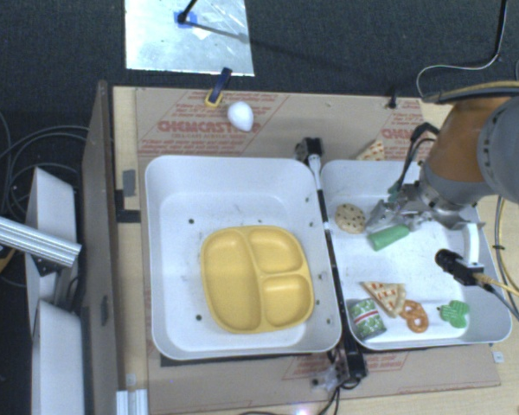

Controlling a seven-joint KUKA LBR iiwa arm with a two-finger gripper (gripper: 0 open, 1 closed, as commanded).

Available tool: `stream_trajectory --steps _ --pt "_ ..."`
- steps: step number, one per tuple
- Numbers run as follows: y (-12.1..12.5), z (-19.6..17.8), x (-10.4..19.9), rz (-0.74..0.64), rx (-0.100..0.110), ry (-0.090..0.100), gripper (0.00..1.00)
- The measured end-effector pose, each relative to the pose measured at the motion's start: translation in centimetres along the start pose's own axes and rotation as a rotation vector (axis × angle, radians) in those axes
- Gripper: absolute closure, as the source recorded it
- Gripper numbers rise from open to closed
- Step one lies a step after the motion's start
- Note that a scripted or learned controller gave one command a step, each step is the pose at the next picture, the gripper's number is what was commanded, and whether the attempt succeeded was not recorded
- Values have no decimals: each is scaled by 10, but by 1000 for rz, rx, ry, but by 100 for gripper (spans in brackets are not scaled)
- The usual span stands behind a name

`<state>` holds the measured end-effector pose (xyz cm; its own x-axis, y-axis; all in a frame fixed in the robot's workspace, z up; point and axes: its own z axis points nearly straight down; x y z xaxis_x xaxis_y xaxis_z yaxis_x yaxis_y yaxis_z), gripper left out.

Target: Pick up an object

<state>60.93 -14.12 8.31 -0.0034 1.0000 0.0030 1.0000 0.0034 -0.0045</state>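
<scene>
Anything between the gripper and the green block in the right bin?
Nothing visible. The gripper hangs right at the upper edge of the green block in the right bin; contact is unclear. The cookie lies apart to the left and the pizza slice lies below, neither between them.

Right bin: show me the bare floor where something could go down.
Bare floor lies between the cookie, the green block and the pizza slice. The front edge is crowded: can, pretzel, green toy. The left bin has bare floor behind its yellow plate.
</scene>
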Motion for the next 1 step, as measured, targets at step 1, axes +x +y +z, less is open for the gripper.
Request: stream_trajectory --steps 1 --pt "-33 0 42 -2 -2 -1 0"
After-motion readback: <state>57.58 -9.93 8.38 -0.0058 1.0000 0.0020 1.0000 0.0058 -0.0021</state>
